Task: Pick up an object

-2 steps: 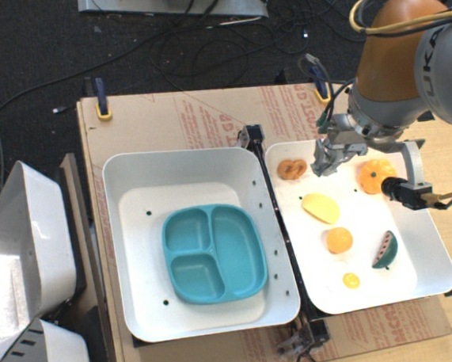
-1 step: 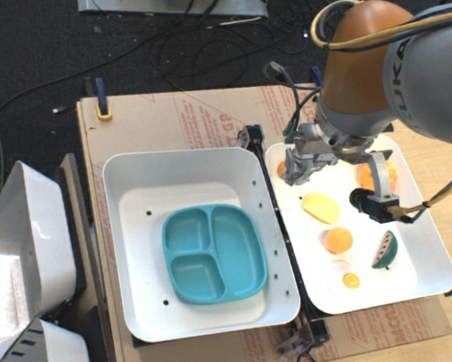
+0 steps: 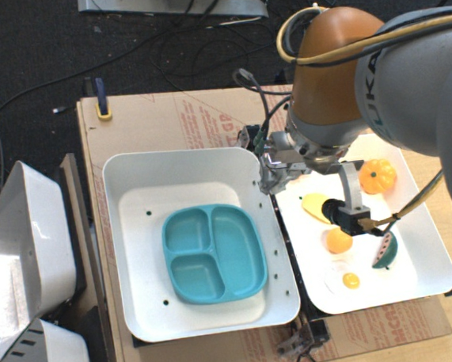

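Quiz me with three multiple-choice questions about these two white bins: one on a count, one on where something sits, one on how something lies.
1. How many compartments has the teal tray?
A two
B three
C five

2. Where is the small orange pumpkin?
A inside the teal tray
B in the bin on the view's right
C on the cardboard outside the bins

3. How does the teal tray lie?
A flat, open side up
B flipped upside down
C standing on its edge

Answers:
1 B: one long section and two smaller ones show.
2 B: it sits on that bin's white floor, near its far corner.
3 A: its dividers and hollows face the camera.
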`<action>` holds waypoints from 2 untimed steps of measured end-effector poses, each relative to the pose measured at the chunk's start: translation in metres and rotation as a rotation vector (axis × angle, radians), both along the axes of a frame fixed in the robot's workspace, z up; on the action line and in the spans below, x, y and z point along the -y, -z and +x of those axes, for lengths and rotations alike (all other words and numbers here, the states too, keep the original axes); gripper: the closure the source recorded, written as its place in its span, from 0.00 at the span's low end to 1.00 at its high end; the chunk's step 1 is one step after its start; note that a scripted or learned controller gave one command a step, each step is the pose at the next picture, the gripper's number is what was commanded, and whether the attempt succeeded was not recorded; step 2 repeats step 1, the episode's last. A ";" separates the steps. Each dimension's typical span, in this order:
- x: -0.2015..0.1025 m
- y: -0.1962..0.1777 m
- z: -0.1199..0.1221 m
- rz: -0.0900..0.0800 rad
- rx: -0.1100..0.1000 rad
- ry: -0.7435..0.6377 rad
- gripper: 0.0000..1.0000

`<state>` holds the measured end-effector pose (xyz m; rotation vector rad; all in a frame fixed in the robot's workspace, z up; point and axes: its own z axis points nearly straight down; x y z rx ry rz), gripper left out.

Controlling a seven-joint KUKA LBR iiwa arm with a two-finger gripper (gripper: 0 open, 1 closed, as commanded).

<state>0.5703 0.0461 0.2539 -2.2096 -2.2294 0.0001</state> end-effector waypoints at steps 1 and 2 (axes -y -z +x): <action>-0.043 0.011 -0.010 -0.001 0.000 0.001 1.00; -0.043 0.011 -0.010 -0.001 0.000 0.001 1.00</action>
